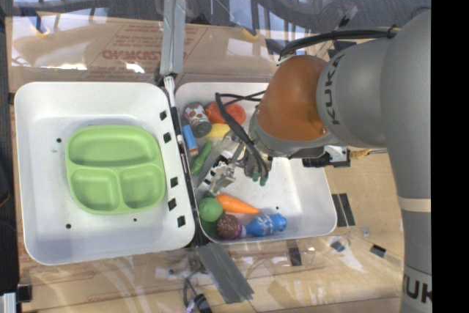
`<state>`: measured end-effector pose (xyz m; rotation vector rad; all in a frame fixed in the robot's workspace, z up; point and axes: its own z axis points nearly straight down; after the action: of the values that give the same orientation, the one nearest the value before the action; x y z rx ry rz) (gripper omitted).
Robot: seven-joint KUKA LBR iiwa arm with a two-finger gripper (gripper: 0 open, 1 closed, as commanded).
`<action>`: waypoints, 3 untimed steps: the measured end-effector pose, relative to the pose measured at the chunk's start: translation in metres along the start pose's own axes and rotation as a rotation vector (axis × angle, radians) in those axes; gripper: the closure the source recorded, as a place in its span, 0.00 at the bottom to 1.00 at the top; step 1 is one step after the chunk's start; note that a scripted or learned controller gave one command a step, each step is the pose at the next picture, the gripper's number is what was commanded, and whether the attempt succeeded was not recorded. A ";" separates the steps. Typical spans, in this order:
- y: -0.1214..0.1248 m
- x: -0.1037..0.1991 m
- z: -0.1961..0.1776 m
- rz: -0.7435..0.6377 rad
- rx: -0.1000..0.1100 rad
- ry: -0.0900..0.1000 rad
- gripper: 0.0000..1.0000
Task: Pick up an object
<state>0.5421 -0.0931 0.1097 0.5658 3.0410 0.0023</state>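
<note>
The right white bin (316,210) holds several toy foods. Along its left side lie a small can (196,115), a red tomato (226,112), a yellow piece (218,132), a blue item (189,137) and a green cucumber (202,156). At the front lie an orange carrot (236,204), a green ball (211,210), a dark purple fruit (229,226) and a blue object (265,223). My gripper (223,172) hangs low in this bin, just right of the cucumber and above the carrot. The orange wrist band hides the bin's middle.
The left white bin (37,157) holds a green divided tray (115,169). A grey rail (172,37) and black clips run along the wall between the two bins. The grey arm (381,91) covers the right side of the bench.
</note>
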 end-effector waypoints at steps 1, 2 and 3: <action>-0.012 0.018 -0.001 0.158 -0.003 -0.001 0.00; 0.003 -0.008 0.003 0.136 0.006 0.029 0.00; -0.006 0.017 0.000 0.239 -0.001 0.002 0.00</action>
<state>0.5244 -0.0926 0.1087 0.9249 2.9546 0.0128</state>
